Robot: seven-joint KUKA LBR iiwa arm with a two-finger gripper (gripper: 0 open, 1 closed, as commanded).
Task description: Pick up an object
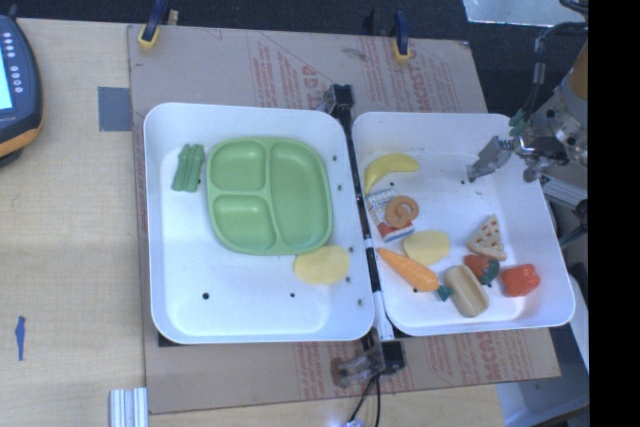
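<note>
White plastic walls keep the toy food gathered in the right bin point(520, 130), the likeliest pick being the banana point(390, 168). The pincer point(487, 160) is poised above bare floor nearby; whether it is apart cannot be told.

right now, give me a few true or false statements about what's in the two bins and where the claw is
1. The green divided plate lies in the left bin. True.
2. The banana lies in the left bin. False: it is in the right bin, near its upper left corner.
3. The claw is over the right bin's upper right part. True.
4. The carrot lies on the green plate. False: it lies in the right bin, beside the hot dog.
5. The green bean pod lies left of the plate. True.
</note>
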